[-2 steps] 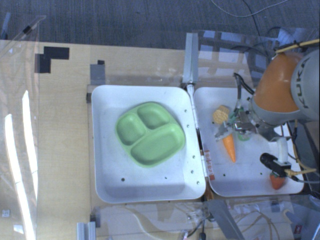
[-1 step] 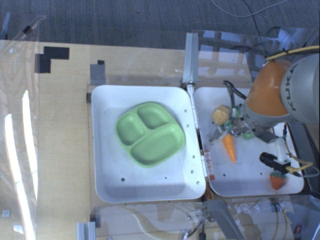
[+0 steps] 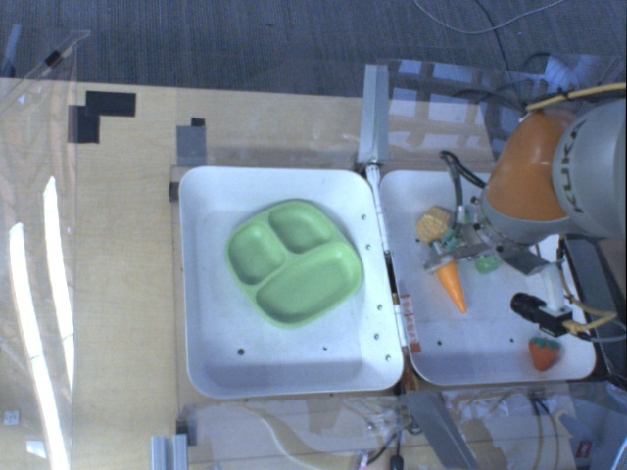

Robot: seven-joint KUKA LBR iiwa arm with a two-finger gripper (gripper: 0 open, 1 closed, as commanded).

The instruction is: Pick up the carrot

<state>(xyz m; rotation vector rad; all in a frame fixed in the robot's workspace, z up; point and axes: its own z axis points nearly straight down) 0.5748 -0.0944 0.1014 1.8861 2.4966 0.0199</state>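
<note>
Left bin (image 3: 211,360): green divided plate (image 3: 294,260). Right bin (image 3: 490,355): carrot (image 3: 452,284) tip-down, gripper (image 3: 453,251) at its top end; corn piece (image 3: 431,225) beside; strawberry (image 3: 545,352) near corner.

No text, label, brand or number can be read here. The grey arm (image 3: 596,164) carries some dark letters at the right edge of the view, but they are cut off and too unclear to read.
</note>
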